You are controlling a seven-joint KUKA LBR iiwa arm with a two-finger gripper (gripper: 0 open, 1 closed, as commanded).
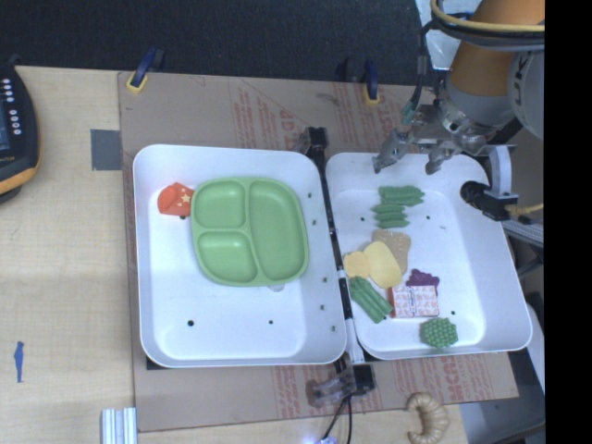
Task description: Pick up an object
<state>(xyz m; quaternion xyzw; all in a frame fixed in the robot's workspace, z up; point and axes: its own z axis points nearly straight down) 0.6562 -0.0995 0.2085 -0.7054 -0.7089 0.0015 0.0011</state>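
Note:
My gripper (408, 163) hangs over the far edge of the right bin (490, 248), open, with nothing between its fingers. Just below it lie two green bean pods (396, 203). Further toward the front sit yellow chip-like pieces (377, 260), a green pod (369, 299), a purple piece (423, 277), a small red-and-white packet (415, 301) and a green knobbly ball (438, 332). In the left bin (162, 303) rests a green divided plate (250, 230), with a red toy (175, 200) beside its left edge.
A black clip (315, 141) joins the bins at the back. A pendant controller (13, 128) lies at the far left. A tan curled object (427, 416) sits on the cardboard in front of the right bin. Blue clamps (371, 80) hold the cardboard's back edge.

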